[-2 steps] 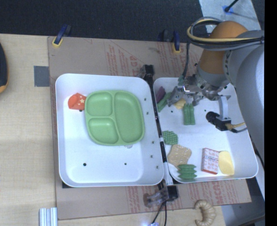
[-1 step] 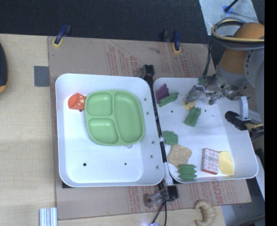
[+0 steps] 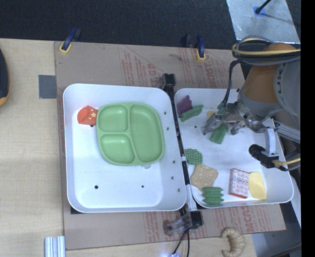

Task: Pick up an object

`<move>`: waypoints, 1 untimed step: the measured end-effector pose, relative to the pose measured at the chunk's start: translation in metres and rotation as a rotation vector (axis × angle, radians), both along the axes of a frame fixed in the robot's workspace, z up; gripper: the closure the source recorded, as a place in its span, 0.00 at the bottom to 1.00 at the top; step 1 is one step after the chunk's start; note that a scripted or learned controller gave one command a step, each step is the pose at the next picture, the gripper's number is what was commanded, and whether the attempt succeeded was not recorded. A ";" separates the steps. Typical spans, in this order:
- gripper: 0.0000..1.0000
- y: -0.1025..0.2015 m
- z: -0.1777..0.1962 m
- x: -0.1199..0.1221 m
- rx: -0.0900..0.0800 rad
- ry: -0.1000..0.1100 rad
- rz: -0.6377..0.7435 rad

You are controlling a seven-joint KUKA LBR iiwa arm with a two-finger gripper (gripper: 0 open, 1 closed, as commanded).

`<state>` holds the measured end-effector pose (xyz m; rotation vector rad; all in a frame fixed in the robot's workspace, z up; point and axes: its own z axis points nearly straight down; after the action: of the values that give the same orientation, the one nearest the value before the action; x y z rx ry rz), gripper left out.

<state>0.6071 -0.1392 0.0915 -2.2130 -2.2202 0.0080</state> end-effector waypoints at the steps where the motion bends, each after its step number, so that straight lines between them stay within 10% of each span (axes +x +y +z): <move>1: 1.00 -0.002 0.011 0.002 -0.002 -0.003 0.001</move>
<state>0.6094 -0.1416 0.1028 -2.2149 -2.2239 0.0073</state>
